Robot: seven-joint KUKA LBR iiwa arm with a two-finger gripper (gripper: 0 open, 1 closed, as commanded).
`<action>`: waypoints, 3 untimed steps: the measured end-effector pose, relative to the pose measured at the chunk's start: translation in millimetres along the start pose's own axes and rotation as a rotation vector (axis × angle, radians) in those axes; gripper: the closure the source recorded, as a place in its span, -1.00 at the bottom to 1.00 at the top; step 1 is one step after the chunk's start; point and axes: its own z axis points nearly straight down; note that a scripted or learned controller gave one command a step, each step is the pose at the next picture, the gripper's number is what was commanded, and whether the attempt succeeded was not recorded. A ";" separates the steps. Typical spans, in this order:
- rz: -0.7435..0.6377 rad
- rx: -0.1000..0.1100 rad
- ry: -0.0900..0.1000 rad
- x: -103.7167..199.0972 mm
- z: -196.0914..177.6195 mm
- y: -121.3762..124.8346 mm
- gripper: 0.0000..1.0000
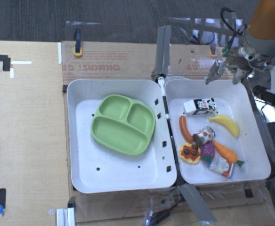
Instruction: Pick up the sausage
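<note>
The arm is cut off at the upper right. The gripper (225,72) hangs above the right bin's (255,108) top rim, jaws apart, empty, well apart from the sausage (185,128).

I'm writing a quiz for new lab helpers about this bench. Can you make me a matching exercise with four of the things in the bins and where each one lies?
Things:
1. green divided plastic plate
2. red-orange toy sausage
3. yellow toy banana
4. black-and-white milk carton

Places:
A. right bin, near its left wall, just above the toy pizza slice
B. right bin, nearest the far wall, lying on its side
C. left bin, about in the middle
D. right bin, toward the right wall, just right of the carton and a little nearer

Pairs: 1-C, 2-A, 3-D, 4-B
</note>
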 end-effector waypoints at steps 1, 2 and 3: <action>-0.225 0.001 0.000 35.1 69.6 -84.7 -1.00; -0.314 -0.006 -0.002 22.7 158.5 -103.1 -1.00; -0.317 -0.002 -0.001 23.0 168.5 -74.7 -1.00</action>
